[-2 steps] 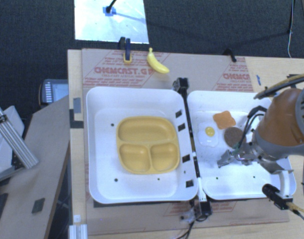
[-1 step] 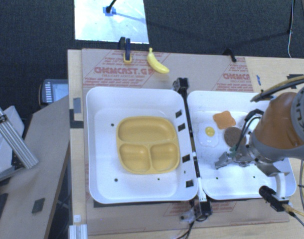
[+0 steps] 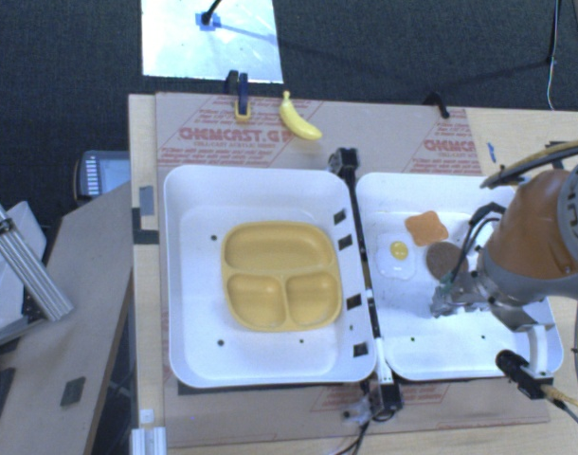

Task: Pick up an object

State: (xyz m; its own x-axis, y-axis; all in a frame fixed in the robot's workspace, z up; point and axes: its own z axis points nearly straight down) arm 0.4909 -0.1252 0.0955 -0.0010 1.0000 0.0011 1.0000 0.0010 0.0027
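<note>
In the right bin [image 3: 412,354] lie a fried egg [image 3: 397,257], an orange toast-like slice [image 3: 426,227] and a brown round patty [image 3: 442,258]. My gripper [image 3: 446,301] hangs low over the right bin's floor, just below the patty and to the right of the egg. The arm's wrist covers the fingertips. Nothing shows between them.
The left bin [image 3: 189,254] holds a yellow three-section plate [image 3: 276,275]. A banana [image 3: 298,120] and a yellow clamp [image 3: 242,98] lie on the cardboard behind the bins. The black divider [image 3: 355,254] runs between the bins. A grey panel stands at left.
</note>
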